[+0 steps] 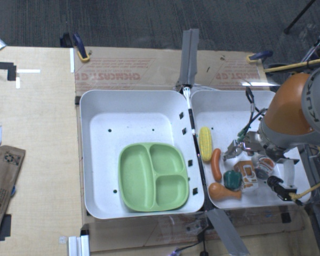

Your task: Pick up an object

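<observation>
Bins (90, 143) white. Divided plate (152, 177) pale green. Corn cob (205, 143) yellow. Sausage (217, 164) red-orange. Round item (232, 180) dark teal, possibly a lid. Arm band (288, 108) orange.

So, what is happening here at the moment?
A grey robot arm with an orange band reaches in from the right over the right bin. Its tool hangs low above a cluster of toy food: a corn cob, a sausage, a dark green piece and an orange piece. Whether it holds anything cannot be told. The left bin contains a green divided plate.
</observation>
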Available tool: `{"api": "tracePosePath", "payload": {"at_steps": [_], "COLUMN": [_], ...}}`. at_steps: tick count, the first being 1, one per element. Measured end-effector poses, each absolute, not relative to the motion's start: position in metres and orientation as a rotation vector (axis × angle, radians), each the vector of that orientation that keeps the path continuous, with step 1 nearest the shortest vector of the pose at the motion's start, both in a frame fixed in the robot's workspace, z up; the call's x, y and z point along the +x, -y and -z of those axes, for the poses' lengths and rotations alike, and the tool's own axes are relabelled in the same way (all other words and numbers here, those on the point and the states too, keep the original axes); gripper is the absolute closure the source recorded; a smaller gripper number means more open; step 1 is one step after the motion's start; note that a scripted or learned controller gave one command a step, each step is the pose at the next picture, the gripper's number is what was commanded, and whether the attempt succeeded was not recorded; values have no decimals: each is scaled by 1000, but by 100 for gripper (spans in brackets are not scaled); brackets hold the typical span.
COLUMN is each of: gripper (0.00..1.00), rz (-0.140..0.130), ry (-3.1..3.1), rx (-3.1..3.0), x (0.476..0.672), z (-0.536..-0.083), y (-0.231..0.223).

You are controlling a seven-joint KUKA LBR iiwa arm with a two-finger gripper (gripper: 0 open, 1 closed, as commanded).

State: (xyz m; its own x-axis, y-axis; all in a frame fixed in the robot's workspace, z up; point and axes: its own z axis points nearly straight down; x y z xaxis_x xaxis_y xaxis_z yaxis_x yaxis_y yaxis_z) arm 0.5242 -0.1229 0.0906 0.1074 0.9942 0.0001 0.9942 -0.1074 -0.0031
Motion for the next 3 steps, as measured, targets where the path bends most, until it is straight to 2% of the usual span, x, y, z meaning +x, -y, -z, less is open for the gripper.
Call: {"api": "tracePosePath", "payload": {"at_steps": [1,2,3], "gripper": [0,100,100], "rz": [-2,0,-2], "ry": [2183,2181,2356], "rx": [-2256,-2262,-2078], "x": [477,478,478], "z": [-91,-101,-210], "y": [117,118,68]}}
